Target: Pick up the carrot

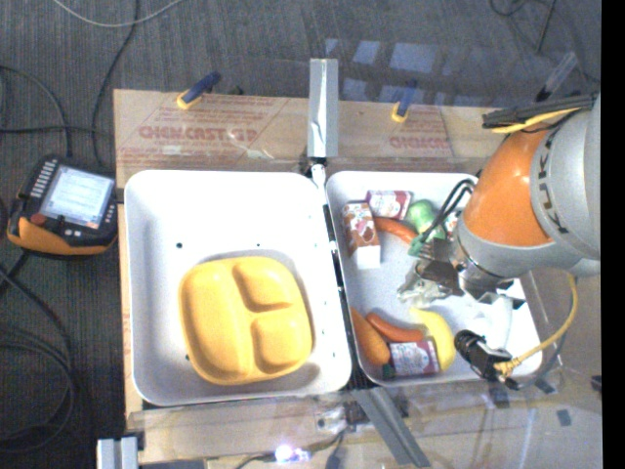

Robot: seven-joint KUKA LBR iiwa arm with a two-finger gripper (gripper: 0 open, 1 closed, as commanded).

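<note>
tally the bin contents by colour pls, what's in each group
Yellow: 2, the divided tray and a banana
Orange: 2, the carrot and a chili-like piece
Red: 3, two small cartons and a can
Green: 1, a round fruit
Total: 8, though the arm hides part of the right bin.

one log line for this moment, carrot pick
hand: over right bin, mid | carrot: in bin, beside green item | grasp: not yet | left bin: yellow tray

Pincer (422, 286) hovers over right bin (337, 262), near carrot (396, 230).
</note>
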